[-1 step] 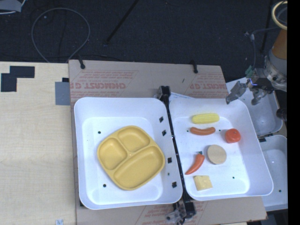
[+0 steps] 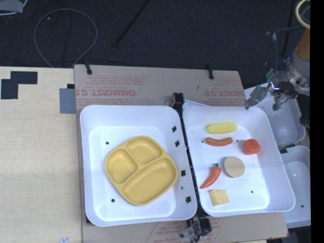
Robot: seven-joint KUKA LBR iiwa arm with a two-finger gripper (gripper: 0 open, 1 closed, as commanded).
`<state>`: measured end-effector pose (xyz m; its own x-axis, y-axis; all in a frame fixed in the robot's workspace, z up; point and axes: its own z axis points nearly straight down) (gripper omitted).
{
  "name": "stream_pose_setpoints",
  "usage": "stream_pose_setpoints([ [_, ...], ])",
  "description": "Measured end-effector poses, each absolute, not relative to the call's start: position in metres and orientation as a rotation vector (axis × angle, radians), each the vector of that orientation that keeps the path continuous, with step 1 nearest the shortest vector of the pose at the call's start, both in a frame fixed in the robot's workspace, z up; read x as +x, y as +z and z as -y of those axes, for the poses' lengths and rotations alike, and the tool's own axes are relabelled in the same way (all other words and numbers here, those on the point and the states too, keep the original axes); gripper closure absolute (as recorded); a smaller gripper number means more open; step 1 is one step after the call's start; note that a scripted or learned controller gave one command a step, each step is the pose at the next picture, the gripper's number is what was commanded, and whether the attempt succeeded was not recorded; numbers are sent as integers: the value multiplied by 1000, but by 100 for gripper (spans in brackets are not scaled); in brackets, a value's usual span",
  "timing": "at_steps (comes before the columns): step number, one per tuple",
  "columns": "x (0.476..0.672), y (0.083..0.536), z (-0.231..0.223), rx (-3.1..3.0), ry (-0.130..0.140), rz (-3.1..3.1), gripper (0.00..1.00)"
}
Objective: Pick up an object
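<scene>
Food pieces lie in the right bin (image 2: pixel 276 186), all well apart from the end effector (image 2: pixel 267 96), which we see hanging beyond that bin's far right corner with its fingers spread open and gripping nothing. We count six pieces: one corn cob (image 2: pixel 221 128), one sausage (image 2: pixel 218 142), one tomato (image 2: pixel 251 146), one round biscuit (image 2: pixel 234 166), one chili pepper (image 2: pixel 211 176), one cheese wedge (image 2: pixel 219 197). One yellow divided plate (image 2: pixel 141 170) sits in the left bin (image 2: pixel 96 135). We see the arm (image 2: pixel 302 49) cut off at the right.
</scene>
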<state>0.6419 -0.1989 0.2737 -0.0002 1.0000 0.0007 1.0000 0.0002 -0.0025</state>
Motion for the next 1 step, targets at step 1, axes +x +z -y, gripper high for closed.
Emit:
stream_pose_setpoints([
  [1,637,230,199,-2217,6,2218,0],
])
